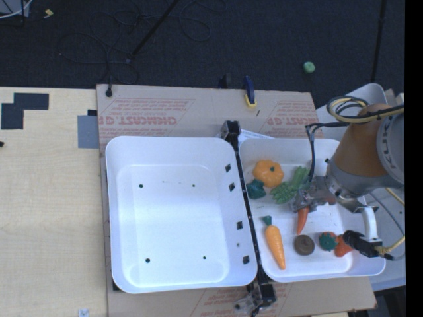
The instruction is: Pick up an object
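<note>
The right bin [317, 152] holds several toy foods. An orange pumpkin [268, 172] lies at the back, with a dark teal piece [256, 189] and a green leafy vegetable [289, 189] beside it. A large carrot [274, 243] lies near the front left, then a brown round piece [304, 244] and a red piece with a green top [332, 242]. A small red-orange carrot [302, 220] lies in the middle. My gripper [310, 199] is down in this bin, right over the small carrot's upper end and next to the leafy vegetable.
The left bin [172, 213] stands beside the right one, with a black divider clamp [239, 197] between them. The arm's orange band [360, 147] and cables [344, 107] hang over the right bin's far right side. Cardboard lies under both bins.
</note>
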Controlling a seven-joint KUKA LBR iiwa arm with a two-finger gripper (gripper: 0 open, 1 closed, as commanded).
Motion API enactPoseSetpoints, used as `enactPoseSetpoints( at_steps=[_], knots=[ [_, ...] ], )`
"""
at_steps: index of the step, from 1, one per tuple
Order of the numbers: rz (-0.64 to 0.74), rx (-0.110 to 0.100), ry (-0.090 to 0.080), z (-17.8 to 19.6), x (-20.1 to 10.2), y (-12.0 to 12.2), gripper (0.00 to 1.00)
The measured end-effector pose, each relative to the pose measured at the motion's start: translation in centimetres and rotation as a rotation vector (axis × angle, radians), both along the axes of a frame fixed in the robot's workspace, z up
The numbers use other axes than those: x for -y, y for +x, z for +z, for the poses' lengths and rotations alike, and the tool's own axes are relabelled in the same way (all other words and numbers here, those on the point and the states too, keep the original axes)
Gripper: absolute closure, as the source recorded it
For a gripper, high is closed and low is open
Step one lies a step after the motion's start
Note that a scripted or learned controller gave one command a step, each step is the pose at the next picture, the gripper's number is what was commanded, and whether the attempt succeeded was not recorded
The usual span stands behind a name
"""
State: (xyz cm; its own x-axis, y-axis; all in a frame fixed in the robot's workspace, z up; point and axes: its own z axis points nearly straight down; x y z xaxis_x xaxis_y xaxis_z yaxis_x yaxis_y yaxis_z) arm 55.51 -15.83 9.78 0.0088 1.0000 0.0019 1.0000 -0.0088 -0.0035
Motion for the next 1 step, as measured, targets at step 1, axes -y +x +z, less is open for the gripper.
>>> enactPoseSetpoints(
  at_steps=[1],
  knots=[
    [0.019,0.009,0.0,4.42,-8.39,7.37,1.0]
  ],
)
